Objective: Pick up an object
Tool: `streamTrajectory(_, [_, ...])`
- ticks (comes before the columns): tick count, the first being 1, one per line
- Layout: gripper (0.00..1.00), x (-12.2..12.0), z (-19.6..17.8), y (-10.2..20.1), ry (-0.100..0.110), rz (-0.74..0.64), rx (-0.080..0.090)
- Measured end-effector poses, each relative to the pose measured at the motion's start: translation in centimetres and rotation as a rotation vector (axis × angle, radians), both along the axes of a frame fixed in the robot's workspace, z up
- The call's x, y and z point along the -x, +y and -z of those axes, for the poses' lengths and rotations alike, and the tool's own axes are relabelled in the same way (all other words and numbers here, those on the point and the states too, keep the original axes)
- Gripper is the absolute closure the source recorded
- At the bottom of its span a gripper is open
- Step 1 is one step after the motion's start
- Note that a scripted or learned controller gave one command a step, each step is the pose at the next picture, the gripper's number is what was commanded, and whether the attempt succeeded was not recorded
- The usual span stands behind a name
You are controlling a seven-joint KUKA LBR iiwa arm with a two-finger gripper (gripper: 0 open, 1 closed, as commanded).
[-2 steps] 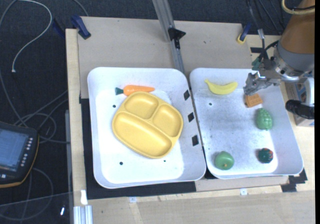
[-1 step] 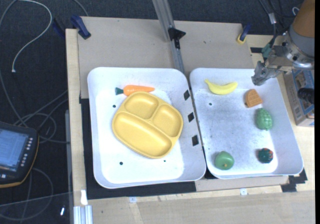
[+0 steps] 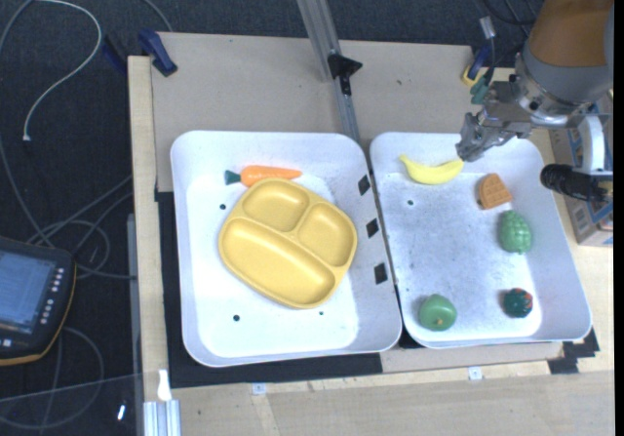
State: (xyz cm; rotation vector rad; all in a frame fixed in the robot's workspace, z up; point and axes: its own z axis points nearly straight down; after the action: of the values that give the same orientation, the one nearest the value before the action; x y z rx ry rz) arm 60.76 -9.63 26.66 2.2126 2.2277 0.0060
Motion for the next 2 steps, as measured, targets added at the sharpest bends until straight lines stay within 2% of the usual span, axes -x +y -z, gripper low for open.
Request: streamTrajectory(2, [1.00, -0.2, 0.1, 11.5, 0.005, 0.000, -0.001])
